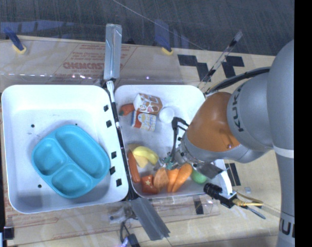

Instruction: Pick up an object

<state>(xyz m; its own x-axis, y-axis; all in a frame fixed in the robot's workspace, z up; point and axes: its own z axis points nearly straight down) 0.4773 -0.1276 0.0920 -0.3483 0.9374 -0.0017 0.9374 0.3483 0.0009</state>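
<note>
While the toy food lies in a heap at the near end of the right bin [126, 138], the tool [172, 161] hangs just above it. Right under the tool sit two orange carrots [177, 177] and a brown bread-like piece [160, 178]. A yellow banana [144, 155] is just to the tool's left, and a green ball [198, 177] is just to its right, partly under the arm. A long orange sausage [133, 167] and a red piece [149, 185] lie a bit further left, by the bin's wall.

Further from the tool, at the far end of the same bin, stand a small milk carton [145, 111] and a white ball [166, 114].

I cannot tell what state the tool is in or if it has hold of anything, because the orange wrist [210, 127] hides most of it. Nothing looks lifted off the heap. So I think the pick is not done yet: the grab and the lift are left.

Well off to the tool's left, the other bin [17, 112] holds a blue tray [70, 160]. Both bins rest on the desk [53, 60].
</note>
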